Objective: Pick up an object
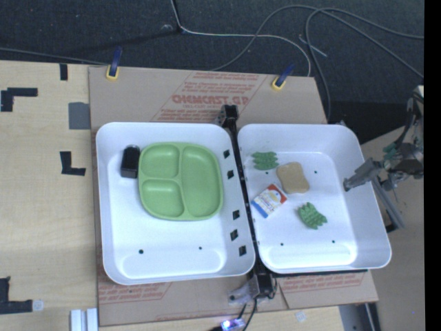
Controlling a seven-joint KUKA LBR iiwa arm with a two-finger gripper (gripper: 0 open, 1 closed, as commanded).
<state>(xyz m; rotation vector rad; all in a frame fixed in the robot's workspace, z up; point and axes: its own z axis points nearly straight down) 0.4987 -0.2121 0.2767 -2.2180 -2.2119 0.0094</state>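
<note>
The right bin (344, 254) holds a tan block (294, 177), a small white packet with red and blue print (269, 201), and two green leafy pieces, one (264, 160) near the divider and one (312, 216) nearer the front. My gripper (360, 174) hangs over the right rim of this bin, well to the right of the tan block, with nothing visibly in it. In the left bin (165, 264) lies a green divided plate (181, 181), and a small black object (129, 161) sits at its left edge.
Both bins rest on a cardboard sheet (207, 95) held by yellow clamps (113, 69) at the back. Cables (289, 26) run across the dark surface behind. Black clips (234, 185) line the seam between the bins.
</note>
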